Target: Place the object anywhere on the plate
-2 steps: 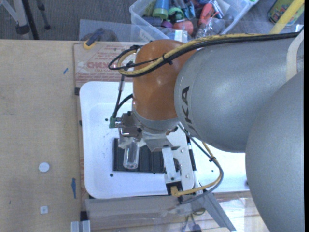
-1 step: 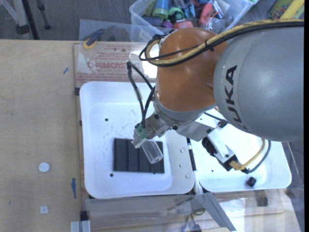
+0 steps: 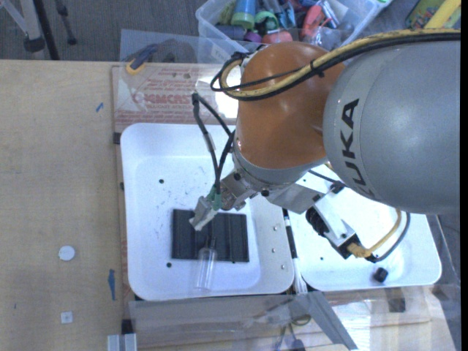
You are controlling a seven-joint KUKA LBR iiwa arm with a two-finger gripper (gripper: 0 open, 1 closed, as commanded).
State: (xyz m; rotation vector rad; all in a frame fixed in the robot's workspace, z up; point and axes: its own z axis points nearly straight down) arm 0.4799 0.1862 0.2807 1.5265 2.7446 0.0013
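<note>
A black ridged plate (image 3: 219,238) lies flat in the left white bin (image 3: 146,196), toward its front. A small clear tube (image 3: 204,268) lies at the plate's front edge, its top end on the plate and the rest on the bin floor. My gripper (image 3: 202,216) hangs over the plate's back left part, just above the tube's far end. The big orange and grey wrist hides most of the gripper. Nothing shows as held in it.
In the right bin (image 3: 409,269) a small dark object (image 3: 379,275) sits near the front. Black cables run from the wrist down to the gripper. A clear box of colourful toys (image 3: 292,9) stands behind the bins. A wooden board (image 3: 161,97) lies behind the left bin.
</note>
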